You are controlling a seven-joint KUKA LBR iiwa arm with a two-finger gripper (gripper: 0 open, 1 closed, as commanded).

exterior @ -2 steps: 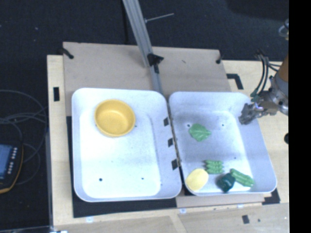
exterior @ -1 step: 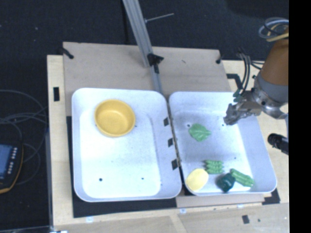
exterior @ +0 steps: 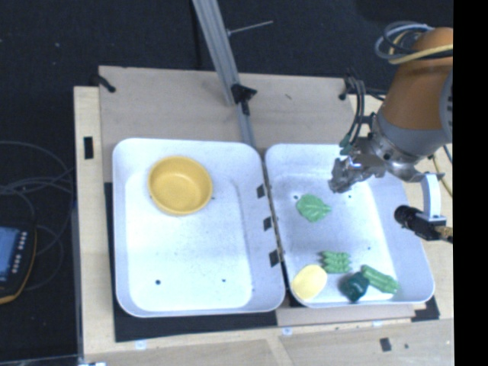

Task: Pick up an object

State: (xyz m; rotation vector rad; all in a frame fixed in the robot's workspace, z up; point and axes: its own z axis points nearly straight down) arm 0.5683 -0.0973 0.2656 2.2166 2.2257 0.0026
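Meanwhile, gripper (exterior: 343,175) hovers above leaf (exterior: 313,207) in right bin (exterior: 396,227) | grip state: cannot tell | step: approach | next: descend onto leaf.

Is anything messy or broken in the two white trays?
Nothing looks broken or spilled. The yellow bowl sits upright in the left bin. In the right bin, a green leafy toy lies alone, and a yellow piece and green pieces huddle along the near edge.

no readable text, labels, numbers or signs anywhere
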